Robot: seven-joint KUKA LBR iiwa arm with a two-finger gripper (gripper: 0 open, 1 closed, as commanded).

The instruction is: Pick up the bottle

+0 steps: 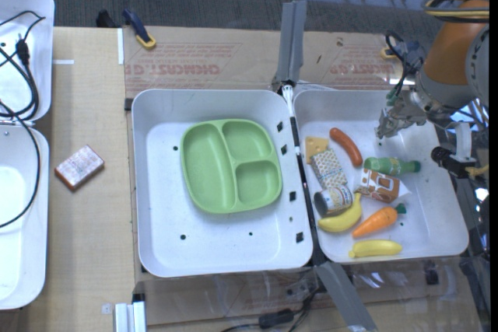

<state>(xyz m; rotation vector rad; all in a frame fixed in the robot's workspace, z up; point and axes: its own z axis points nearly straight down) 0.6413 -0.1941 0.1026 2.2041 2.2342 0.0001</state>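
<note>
Green bottle lying in right bin, juice carton touching it, sausage near, end effector above, grip state unclear

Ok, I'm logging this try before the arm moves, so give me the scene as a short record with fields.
target: green bottle, lying on its side in the right bin
claw: claw above the right bin's far part, apart from the bottle
holding: nothing seen between the fingers
beside bottle: small carton, sausage
also in right bin: carrot, two bananas, can
left bin: green divided plate
</note>
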